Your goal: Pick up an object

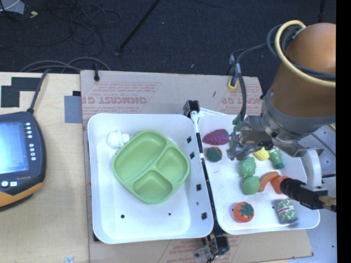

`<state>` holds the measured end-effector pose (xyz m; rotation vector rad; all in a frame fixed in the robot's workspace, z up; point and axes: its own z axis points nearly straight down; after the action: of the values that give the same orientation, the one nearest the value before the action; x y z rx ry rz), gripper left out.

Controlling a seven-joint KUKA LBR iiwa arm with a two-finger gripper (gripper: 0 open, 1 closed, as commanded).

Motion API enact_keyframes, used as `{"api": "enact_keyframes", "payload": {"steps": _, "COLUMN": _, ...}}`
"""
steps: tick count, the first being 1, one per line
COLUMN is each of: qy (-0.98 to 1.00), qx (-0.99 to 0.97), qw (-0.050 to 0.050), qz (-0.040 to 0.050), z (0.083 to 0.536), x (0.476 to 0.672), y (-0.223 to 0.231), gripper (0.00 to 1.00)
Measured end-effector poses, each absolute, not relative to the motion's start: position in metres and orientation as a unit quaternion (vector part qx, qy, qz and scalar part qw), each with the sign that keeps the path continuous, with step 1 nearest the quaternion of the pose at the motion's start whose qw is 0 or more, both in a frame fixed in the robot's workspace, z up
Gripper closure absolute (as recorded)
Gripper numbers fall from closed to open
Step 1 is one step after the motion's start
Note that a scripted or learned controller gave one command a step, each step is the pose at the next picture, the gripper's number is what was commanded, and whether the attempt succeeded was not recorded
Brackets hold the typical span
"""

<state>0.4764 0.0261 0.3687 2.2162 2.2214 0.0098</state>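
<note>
The arm's orange band (307,64) looms nearest, and below it the hand (244,147) hangs low in the right bin (263,223). I cannot tell how wide it stands; nothing shows gripped. A purple fruit (216,136) lies just left of it, a dark green piece (213,154) beside that, a green vegetable (248,167) just beneath. Nothing is lifted yet; the whole pick remains.

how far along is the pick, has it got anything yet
Done: the grey arm's hand has reached into the right white bin, low among the toy foods near the purple grape bunch and dark green round piece. In hand: nothing visibly held. Left: grasping and lifting an item; whether its fingers are closed can't be seen.
</note>
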Motion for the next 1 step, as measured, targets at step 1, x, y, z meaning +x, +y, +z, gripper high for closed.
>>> {"api": "enact_keyframes", "payload": {"steps": 1, "qy": 0.708, "qx": 0.706, "qw": -0.003, "qz": -0.0031, "z": 0.3183, "x": 0.4755, "y": 0.0449, "gripper": 1.00}}
